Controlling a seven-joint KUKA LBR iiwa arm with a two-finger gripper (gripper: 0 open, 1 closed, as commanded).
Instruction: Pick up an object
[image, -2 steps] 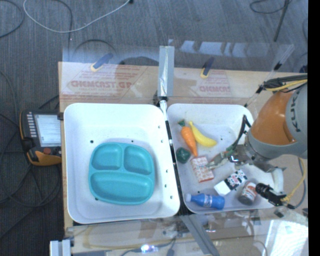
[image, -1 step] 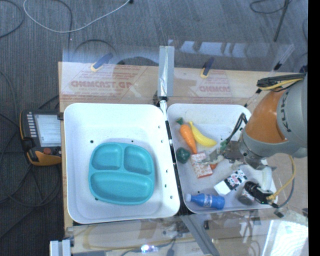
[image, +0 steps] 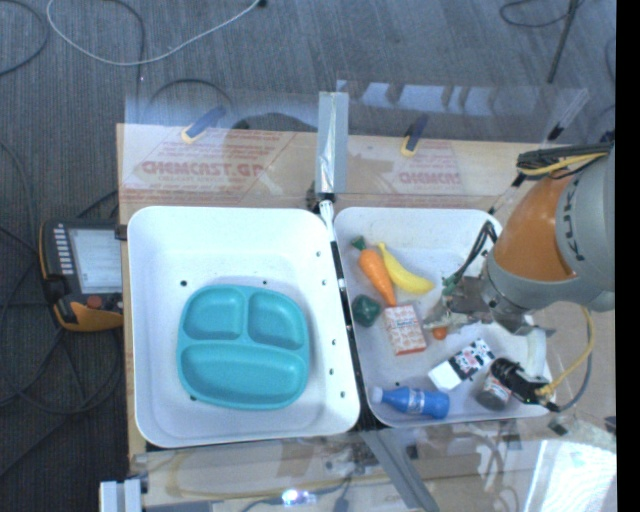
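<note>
The gripper (image: 447, 303) is low inside the right white bin (image: 430, 228), near the middle of its right side. I cannot tell if it is spread wide or pressed together. Nothing can be seen pinched in it. The grey arm with the orange band (image: 532, 243) comes in from the right edge of the frame.

All the things to pick up lie in this right bin. Just below the gripper is a tiny orange bit (image: 440, 333). Just to its left lies a small red and white box (image: 404, 329). Above the box, a yellow toy banana (image: 406, 276) and an orange toy carrot (image: 374, 271) lie side by side, close together. A dark green lump (image: 365, 311) sits by the bin's left wall, under the carrot. Lower down are a small black and white box (image: 472, 356) and a white block (image: 445, 376), touching each other. A blue plastic bottle (image: 414, 402) lies on its side at the bottom. A dull grey round thing (image: 491, 395) is in the lower right corner.

The left white bin (image: 160, 250) holds a teal plastic plate with three parts (image: 242, 346). At the far left of the frame, on the dark floor, is an orange and black box with a screen (image: 80, 268).
</note>
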